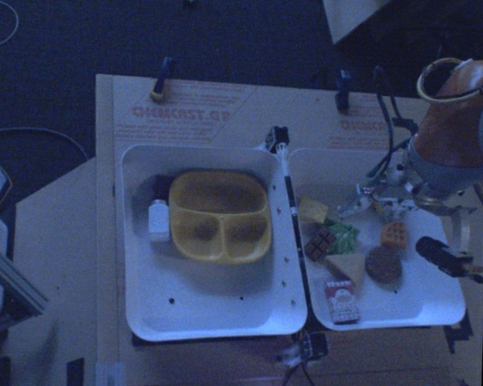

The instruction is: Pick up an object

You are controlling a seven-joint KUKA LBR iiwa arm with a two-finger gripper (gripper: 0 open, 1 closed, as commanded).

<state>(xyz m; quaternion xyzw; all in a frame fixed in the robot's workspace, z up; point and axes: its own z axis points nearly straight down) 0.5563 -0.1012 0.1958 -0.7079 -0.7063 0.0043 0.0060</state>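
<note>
Your gripper [378, 201] hangs over the upper part of the right bin [428, 312], a pale metal cluster under the grey wrist with its orange band; in this dim blue light you cannot tell whether it is parted or closed, and nothing is visibly between its tips. Just below and right of it lies a small orange waffle [394, 234], round with a grid surface. Below that sits a dark round cookie [384, 265]. Lower left of the gripper are a yellow cheese block [312, 210], a brown chocolate square [320, 244], a crumpled green piece [343, 235], a pale wedge [348, 268] and a red-and-white carton [343, 301]. Well off to its left, the other bin [137, 304] bears a glossy yellow divided plate [220, 215] and a white bottle [159, 219].
</note>
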